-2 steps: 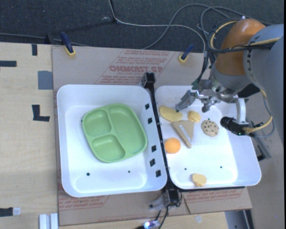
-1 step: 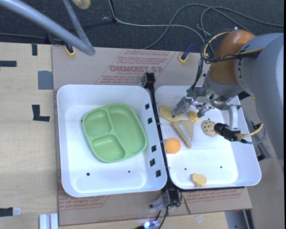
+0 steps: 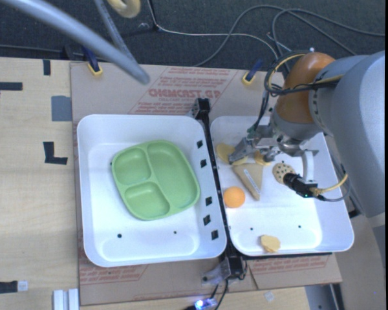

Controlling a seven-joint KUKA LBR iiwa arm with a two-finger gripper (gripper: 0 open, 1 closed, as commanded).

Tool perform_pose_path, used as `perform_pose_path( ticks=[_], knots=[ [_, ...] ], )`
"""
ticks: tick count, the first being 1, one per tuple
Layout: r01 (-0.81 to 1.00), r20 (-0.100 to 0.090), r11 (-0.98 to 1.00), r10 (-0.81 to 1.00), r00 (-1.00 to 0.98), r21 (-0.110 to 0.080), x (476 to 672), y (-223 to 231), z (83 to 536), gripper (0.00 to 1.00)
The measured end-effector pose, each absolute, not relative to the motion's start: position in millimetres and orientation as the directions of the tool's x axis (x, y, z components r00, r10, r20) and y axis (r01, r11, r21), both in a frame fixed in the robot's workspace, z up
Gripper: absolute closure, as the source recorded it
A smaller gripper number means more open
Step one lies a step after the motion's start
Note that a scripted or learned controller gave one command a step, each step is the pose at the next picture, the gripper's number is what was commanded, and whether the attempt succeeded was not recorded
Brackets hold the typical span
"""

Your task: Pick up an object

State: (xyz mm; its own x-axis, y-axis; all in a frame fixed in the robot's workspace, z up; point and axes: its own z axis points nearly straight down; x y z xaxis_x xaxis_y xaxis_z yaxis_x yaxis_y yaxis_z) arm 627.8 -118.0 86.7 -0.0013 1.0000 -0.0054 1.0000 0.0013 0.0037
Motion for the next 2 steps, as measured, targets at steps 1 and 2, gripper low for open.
perform_pose_path(
  ticks=[1, 2],
  knots=[
    [1.000, -0.003, 0.003, 1.000, -0.003, 0.006, 628.6, -116.3, 98.2, 1.00],
    [1.000, 0.000, 0.001, 1.000, -0.001, 0.000, 628.9, -116.3, 139.3, 1.00]
  ],
)
